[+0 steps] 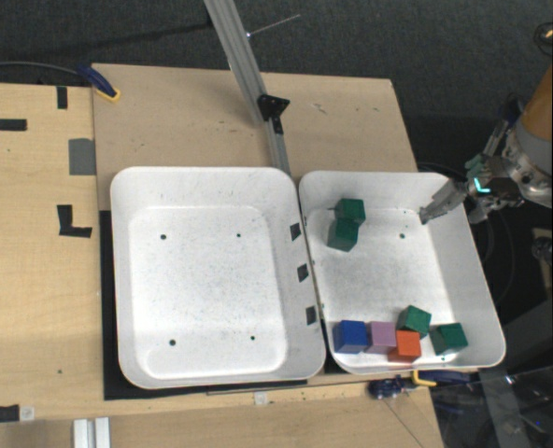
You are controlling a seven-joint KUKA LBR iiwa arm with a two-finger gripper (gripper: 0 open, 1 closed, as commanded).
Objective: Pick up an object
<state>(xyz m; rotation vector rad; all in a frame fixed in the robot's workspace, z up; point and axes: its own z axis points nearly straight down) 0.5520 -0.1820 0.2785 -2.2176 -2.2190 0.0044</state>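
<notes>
- The end effector (442, 203) sits at the right edge of the right bin (463, 259), with a grey finger slanting down and inward over that bin's upper right rim; nothing is between its fingers, and the view is too small and oblique to tell whether they are spread or closed.
- The wrist and orange-banded arm (543, 110) lie behind it, off the counter (192, 119) to the right.
- Nearest to the end effector are two dark green blocks (346, 224), leftward and a little lower in the view, one apparently leaning on or stacked against the other.
- Farther off, down toward the near rim of the same bin, is a cluster: a blue cube (351, 335), a lilac cube (383, 334), an orange cube (407, 345), a green cube (414, 320) and another green cube (449, 337), mostly touching one another.
- The left bin (202, 278), well beyond the green pair from the end effector, holds no blocks.
- Step in hand, as I judge it: the approach, with no pick yet made.
- The next move calls for travelling inward over one chosen block, lining the fingers across its flat faces, descending and closing.
- The packed cubes look awkward for finger clearance; the green pair is closer but may topple.
</notes>
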